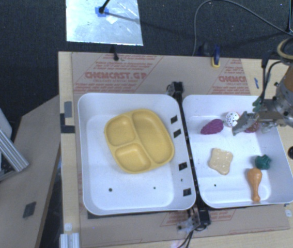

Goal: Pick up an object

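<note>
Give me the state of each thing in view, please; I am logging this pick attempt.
Yellow plate: flat in the left bin, nothing on it.
Purple toy: lying in the right bin.
White ball: beside the gripper.
Cracker: flat.
Drumstick: lying.
Green toy: untouched.

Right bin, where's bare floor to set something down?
In the right bin, the near-left corner, below the cracker and left of the drumstick, is bare. It is crowded at the far side: grapes, die, gripper.
</note>
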Robot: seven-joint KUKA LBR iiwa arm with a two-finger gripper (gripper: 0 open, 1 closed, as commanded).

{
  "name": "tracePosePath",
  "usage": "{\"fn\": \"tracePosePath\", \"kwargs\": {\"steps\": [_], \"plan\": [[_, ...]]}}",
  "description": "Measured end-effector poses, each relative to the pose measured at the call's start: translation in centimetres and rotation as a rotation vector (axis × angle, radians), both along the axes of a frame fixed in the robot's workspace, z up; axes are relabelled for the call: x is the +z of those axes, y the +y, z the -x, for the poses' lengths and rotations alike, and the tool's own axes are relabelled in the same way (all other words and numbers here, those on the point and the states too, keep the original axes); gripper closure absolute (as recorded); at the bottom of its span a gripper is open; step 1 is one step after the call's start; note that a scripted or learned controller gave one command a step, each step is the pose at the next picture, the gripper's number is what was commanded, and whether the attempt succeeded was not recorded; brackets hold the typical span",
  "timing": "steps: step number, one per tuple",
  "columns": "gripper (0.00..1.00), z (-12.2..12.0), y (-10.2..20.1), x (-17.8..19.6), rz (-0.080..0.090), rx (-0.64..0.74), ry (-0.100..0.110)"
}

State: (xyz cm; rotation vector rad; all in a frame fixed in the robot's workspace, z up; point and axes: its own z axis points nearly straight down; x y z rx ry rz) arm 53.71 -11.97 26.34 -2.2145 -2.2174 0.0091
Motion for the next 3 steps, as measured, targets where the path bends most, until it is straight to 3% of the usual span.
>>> {"fn": "tracePosePath", "kwargs": {"steps": [1,3], "plan": [[0.00,-0.2,0.0,0.6,0.001,0.003,-0.011],[0.00,-0.2,-0.1,-9.4,0.001,-0.001,-0.008]]}}
